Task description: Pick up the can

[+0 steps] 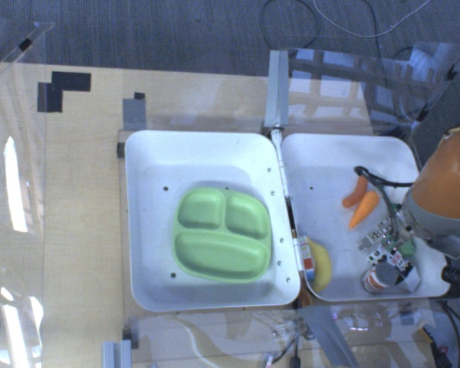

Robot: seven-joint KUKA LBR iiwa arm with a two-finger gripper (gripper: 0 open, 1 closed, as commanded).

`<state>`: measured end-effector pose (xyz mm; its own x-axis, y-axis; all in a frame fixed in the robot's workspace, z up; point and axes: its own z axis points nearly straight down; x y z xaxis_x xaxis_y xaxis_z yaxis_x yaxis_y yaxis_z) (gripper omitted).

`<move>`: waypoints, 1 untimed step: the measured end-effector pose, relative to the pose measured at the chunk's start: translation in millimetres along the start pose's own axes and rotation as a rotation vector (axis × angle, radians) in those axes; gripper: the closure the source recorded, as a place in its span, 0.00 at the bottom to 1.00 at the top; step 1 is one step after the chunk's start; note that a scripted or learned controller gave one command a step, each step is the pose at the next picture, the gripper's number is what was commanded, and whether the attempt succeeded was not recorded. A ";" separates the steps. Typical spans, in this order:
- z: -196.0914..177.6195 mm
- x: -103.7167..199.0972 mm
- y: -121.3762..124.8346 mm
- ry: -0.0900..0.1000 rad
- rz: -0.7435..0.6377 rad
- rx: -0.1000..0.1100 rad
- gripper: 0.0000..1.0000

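Overhead, the fixed camera looks down at a slant on a pale wooden bench (69, 228) bearing two shallow white bins side by side. Left bin (149, 167): a green divided tray (222, 234) lies flat near its middle, with two small compartments at the far side and one long compartment at the near side. Right bin (330, 159): two orange carrots (360, 202) lie close together near the centre, crossing or touching at their upper ends; a yellow banana (319, 264) rests against the bin's left wall, beside the divider between the bins. The can (377, 278) lies in the near right corner of the right bin, tipped so that its round end with a red-and-white rim faces the camera. The arm (448, 186) enters from the right, its orange band prominent above the grey wrist, and the gripper (389, 245) hangs low over that same corner, directly above and seemingly touching the can. Whether the jaws are spread or closed cannot be told, since the wrist hardware and cabling mask them, and the can cannot be seen between them. A black cable (376, 177) loops from the wrist across the bin's right part. Beyond the bench, dark carpet (176, 21) carries loose cables.
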<state>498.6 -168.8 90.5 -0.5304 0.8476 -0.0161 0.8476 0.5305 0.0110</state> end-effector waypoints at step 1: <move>-135.8 6.2 65.6 0.010 -0.010 0.004 1.00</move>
<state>548.5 -127.6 227.0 -0.5385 0.8426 -0.0066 0.8425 0.5386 0.0072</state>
